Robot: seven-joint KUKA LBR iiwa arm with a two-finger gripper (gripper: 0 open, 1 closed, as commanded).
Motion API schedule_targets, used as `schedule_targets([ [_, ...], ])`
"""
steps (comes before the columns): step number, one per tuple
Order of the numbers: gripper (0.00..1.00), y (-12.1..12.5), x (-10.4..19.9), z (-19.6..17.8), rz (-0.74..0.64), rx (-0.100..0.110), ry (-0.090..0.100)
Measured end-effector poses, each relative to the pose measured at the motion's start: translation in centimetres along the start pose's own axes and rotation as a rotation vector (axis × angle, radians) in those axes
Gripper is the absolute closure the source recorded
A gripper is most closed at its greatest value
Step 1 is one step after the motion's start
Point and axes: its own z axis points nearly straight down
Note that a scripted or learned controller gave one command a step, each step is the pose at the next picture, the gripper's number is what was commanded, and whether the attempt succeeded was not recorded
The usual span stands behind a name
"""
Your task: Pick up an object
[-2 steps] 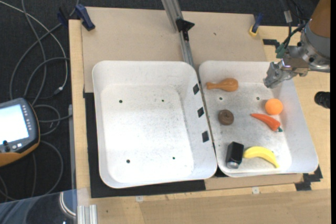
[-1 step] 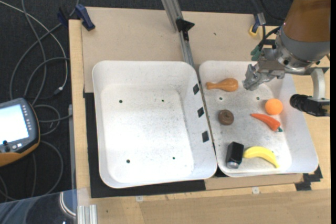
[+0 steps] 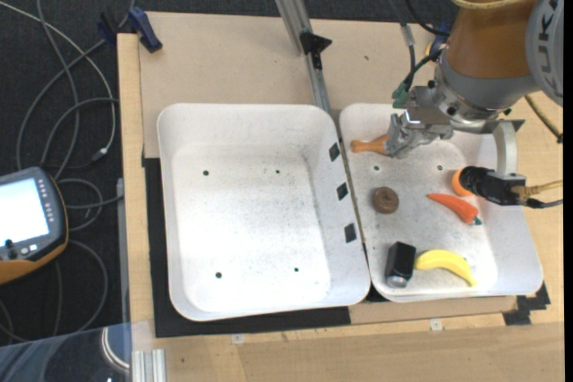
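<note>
One curved yellow banana (image 3: 446,266) lies beside a boxy black block (image 3: 399,263).

2 bins sit side by side on the bench (image 3: 224,49). The right bin (image 3: 515,268) holds a round disc (image 3: 386,199) near its centre, a carrot (image 3: 455,207) to the disc's right, and a banana (image 3: 445,265) beside a small box (image 3: 399,263) at the frame's lower edge. The gripper (image 3: 400,139) hovers over its upper left part.
</note>
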Motion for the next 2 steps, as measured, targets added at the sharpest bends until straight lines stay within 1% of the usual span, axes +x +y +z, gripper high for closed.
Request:
schedule_targets([
  [1,1.00,-1.4,6.0,0.6,-0.001,0.001,0.000],
  [2,1.00,-3.4,10.5,2.9,0.001,0.003,-0.001],
])
